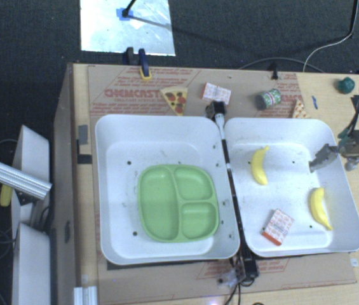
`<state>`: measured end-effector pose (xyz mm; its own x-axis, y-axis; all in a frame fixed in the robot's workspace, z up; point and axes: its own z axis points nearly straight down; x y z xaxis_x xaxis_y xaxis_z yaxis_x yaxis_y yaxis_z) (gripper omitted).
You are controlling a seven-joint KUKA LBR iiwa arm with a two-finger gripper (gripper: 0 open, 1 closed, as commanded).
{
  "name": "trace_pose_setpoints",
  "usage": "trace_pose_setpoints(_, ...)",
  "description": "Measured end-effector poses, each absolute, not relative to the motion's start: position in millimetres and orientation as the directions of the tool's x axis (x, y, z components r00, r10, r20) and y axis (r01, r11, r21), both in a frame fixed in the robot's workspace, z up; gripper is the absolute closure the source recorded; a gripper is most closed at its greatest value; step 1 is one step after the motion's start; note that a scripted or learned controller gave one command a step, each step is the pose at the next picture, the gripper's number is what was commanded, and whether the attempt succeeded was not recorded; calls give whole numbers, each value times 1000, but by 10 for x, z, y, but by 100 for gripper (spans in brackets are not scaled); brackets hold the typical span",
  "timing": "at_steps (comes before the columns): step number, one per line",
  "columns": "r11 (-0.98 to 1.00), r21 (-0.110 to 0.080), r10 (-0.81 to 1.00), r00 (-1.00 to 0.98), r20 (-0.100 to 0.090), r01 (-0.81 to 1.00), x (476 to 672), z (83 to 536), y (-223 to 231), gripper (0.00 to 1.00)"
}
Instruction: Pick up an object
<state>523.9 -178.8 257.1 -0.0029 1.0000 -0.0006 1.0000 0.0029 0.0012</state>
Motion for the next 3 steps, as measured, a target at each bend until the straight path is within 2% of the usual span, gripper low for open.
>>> trace_pose_setpoints(1,1,2,1000,-1,-1,1000,4869,846,-2069,0)
trace_pose_setpoints(2,5,3,1000,-5,2,1000,5583,845,-1021,0)
trace_pose_setpoints(3,4,3,1000,-4,0,1000,5583,951,-1046,100)
